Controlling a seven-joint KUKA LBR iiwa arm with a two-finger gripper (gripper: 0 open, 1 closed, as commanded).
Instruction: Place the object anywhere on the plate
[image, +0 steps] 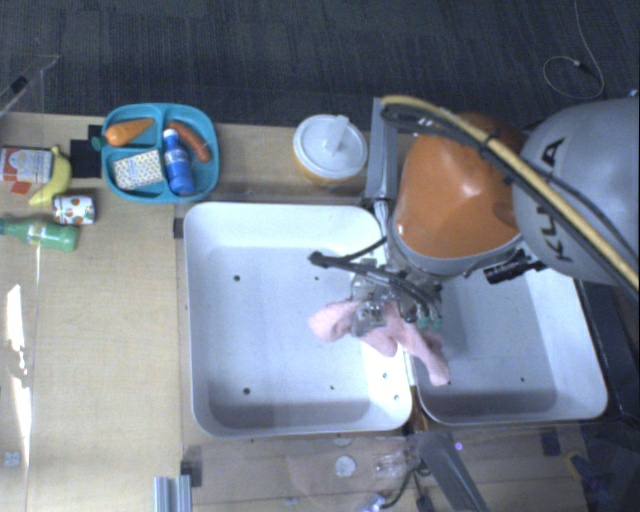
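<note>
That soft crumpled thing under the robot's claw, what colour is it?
Pale pink. The cloth shows best in the camera view, draped across both bins' shared edge.

wooden bench (90, 350), two white bins (250, 390), divided plate (205, 165)

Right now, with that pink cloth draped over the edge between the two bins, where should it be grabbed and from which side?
Probably from straight above, on the pink cloth where it bunches beside the tool. It lies limp and flat across the rim between the left bin and right bin, so only a raised fold gives anything to pinch.
</note>
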